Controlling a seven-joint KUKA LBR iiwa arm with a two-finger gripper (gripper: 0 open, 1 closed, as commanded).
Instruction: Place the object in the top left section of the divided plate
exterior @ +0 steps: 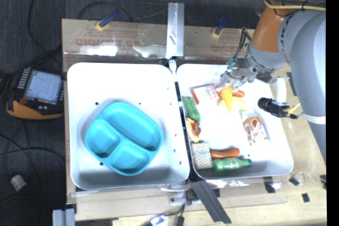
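A blue divided plate (123, 137) lies tilted in the left bin (85, 82), with three sections. My gripper (232, 78) hangs low over the upper part of the right bin (280, 161). Just below it lie a yellow wedge-shaped item (226, 99) and a small orange piece (239, 93). Whether it touches either of them is unclear. A red-and-white packet (204, 93) lies just left of the gripper.
The right bin also holds a green item (192, 109), a multicoloured toy (193, 128), a checkered packet (201, 154), an orange sausage shape (225, 153), a green bottle (232, 165) and a snack packet (254, 129). A black handheld device (39, 90) sits left of the bench.
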